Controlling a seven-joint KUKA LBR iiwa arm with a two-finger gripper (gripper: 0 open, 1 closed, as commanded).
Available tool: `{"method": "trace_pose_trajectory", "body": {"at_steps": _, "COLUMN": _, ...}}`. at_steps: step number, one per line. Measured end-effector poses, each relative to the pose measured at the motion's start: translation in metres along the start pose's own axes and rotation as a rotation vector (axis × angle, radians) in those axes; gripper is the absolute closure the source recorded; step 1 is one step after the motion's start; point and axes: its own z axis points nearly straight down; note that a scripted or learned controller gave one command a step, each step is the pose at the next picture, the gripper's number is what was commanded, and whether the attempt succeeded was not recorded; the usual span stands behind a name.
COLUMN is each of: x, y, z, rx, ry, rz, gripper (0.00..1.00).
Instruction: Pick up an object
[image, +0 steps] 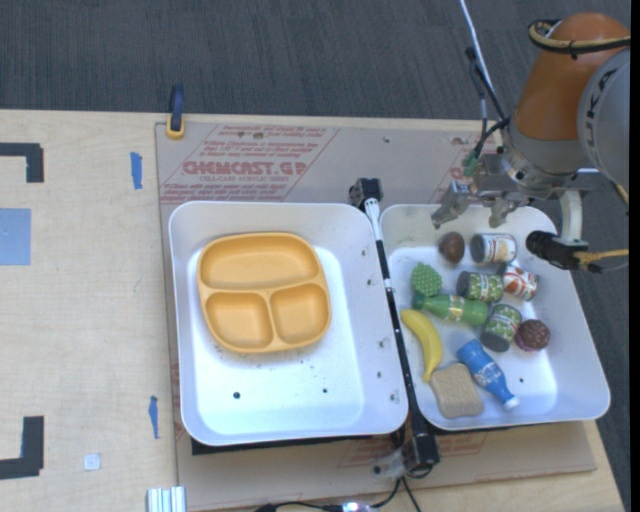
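Here the pincer hangs over the far edge of the right bin, its two dark fingers spread apart and gripping nothing; no object sits between them and none can be seen touching them. Just below the pincer, toward the near side, lie a small brown ball and a little can on its side, the closest things to the fingertips yet apart from them. Further toward the near side sit a green bumpy piece, a green bottle lying flat, a green-labelled can, a red and white can, another can and a dark red round object. Nearest the viewer, well apart from the pincer, are a banana, a blue bottle and a tan slice of bread. To the pincer's left in the view, the other bin carries an orange divided plate, both bins resting on the worktop.
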Motion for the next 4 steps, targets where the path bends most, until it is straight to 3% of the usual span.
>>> {"method": "trace_pose_trajectory", "body": {"at_steps": 1, "x": -0.004, "y": 0.005, "z": 0.109, "rx": -0.005, "ry": 0.0, "rz": -0.001, "gripper": 0.0}}
{"method": "trace_pose_trajectory", "body": {"at_steps": 2, "x": -0.004, "y": 0.006, "z": 0.1, "rx": -0.007, "ry": -0.002, "rz": -0.002, "gripper": 1.0}}
{"method": "trace_pose_trajectory", "body": {"at_steps": 3, "x": 0.059, "y": 0.005, "z": 0.011, "rx": -0.003, "ry": 0.0, "rz": -0.001, "gripper": 1.0}}
{"method": "trace_pose_trajectory", "body": {"at_steps": 4, "x": 0.03, "y": -0.05, "z": 0.012, "rx": 0.001, "ry": 0.0, "rz": 0.001, "gripper": 1.0}}
